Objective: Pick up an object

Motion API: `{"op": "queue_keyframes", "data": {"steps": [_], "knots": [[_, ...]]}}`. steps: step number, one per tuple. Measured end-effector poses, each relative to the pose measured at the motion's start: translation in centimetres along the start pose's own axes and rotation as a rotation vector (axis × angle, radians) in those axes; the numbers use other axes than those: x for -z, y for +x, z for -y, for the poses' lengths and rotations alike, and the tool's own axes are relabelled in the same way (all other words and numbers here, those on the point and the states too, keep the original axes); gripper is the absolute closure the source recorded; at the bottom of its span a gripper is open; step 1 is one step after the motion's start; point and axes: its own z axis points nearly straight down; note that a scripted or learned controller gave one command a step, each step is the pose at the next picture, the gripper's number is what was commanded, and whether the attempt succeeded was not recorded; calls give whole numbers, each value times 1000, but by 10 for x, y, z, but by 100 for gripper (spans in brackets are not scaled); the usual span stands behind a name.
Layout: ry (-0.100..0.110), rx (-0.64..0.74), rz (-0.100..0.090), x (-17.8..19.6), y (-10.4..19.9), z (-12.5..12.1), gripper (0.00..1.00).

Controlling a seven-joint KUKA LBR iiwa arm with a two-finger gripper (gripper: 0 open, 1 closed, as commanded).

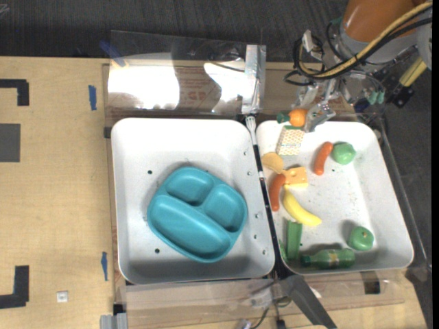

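I see the arm (pixel 384 9) entering at the upper right of the frame, orange band at the top edge, cables looped below it. The tool (pixel 317 112) sits over the upper left corner of the right bin (pixel 391 204). A small orange ball (pixel 297 118) lies just beside the tool on its left, at the bin's top rim. I cannot tell whether the ball is between the fingers or merely next to them, and I cannot tell how wide the tool stands; the metal parts blur together there.

Right bin contents, top to bottom: a pale waffle-patterned block (pixel 291 141) below the ball; an orange-red sausage shape (pixel 322 157) and a green round piece (pixel 343 153) side by side at upper middle; a cluster along the left wall made of a yellow-orange lump (pixel 273 161), a yellow wedge (pixel 297 176) and a carrot (pixel 276 192), touching or nearly so; a banana (pixel 300 210) just below them. Near the bottom: a green upright strip (pixel 293 240), a green bottle (pixel 327 257) lying flat along the lower wall, and a green apple (pixel 361 238) toward the lower right.

The left bin (pixel 137 149) holds a teal divided tray (pixel 197 213), tilted, in its lower middle. A clear plastic sheet (pixel 178 81) lies on the table (pixel 48 184) above the left bin.
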Motion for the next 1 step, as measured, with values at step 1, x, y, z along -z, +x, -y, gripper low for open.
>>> {"op": "queue_keyframes", "data": {"steps": [1], "knots": [[2,46,0,-13,-3,-12,100]]}}
